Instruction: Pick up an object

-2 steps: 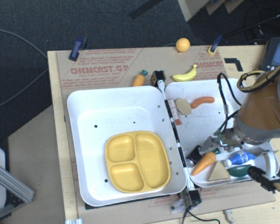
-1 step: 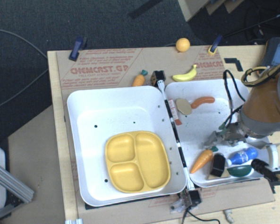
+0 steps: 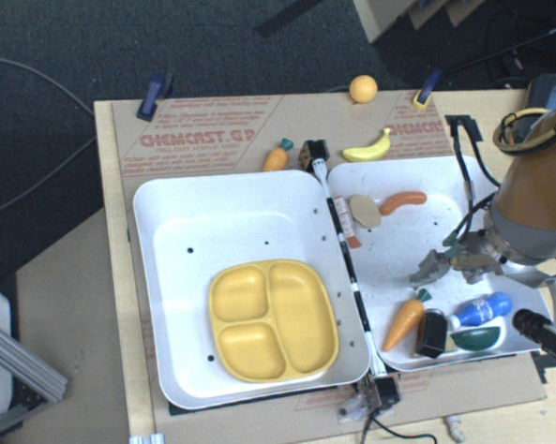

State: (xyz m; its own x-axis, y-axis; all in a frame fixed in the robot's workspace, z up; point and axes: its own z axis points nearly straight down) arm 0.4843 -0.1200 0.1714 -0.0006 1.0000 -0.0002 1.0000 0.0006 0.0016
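While the end effector (image 3: 429,270) is held low over the right bin (image 3: 388,177), nothing is seen between its fingers; how wide they stand cannot be told. A carrot (image 3: 403,323) is found just below it, beside a black block (image 3: 430,335) and a blue bottle (image 3: 482,309). A sausage (image 3: 402,200) and a tan disc (image 3: 364,211) are seen farther up the bin.

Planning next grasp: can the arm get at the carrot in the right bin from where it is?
Probably yes. The carrot lies uncovered just below the gripper, though the black block touches its right side.
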